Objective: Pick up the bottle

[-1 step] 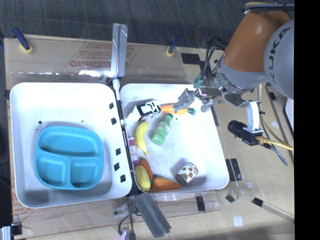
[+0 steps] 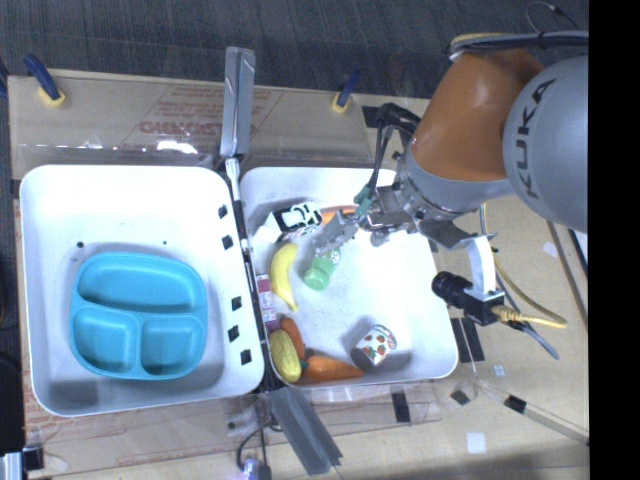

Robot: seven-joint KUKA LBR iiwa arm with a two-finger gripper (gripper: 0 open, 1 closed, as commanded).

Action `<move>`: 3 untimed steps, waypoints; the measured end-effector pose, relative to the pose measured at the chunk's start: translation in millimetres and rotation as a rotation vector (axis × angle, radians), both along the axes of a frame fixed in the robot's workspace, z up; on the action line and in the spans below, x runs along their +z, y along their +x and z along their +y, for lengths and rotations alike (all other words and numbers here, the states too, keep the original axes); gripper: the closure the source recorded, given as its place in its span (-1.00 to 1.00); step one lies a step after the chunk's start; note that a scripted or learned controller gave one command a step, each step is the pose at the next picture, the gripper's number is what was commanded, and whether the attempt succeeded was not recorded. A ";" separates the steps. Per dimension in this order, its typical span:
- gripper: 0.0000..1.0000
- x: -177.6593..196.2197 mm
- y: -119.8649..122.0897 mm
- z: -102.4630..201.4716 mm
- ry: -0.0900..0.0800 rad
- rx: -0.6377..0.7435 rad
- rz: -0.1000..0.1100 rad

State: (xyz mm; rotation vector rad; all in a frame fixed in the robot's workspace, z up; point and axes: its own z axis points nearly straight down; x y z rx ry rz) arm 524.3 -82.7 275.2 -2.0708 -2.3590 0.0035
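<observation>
Bottle [image 2: 322, 261] in right bin [image 2: 425, 343], tilted, beside banana [image 2: 284, 273].
Fingers [image 2: 347, 226] at bottle top; maybe pinching it, too blurry to tell.
Risk: thin grip near cap, bottle slips, drops on banana or mug [image 2: 375, 346].

From my remote station I read "KUKA" in black letters on the grey arm [image 2: 545, 128]. Faint red print on the cardboard sheet [image 2: 190, 113] behind the bins stays illegible to me.
</observation>
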 end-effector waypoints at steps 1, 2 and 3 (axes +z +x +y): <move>-1.00 -159.8 50.8 -12.0 -0.002 0.013 -0.024; -1.00 -169.3 47.7 -43.3 -0.005 0.021 -0.025; 1.00 -157.5 50.0 -44.3 -0.007 0.024 -0.032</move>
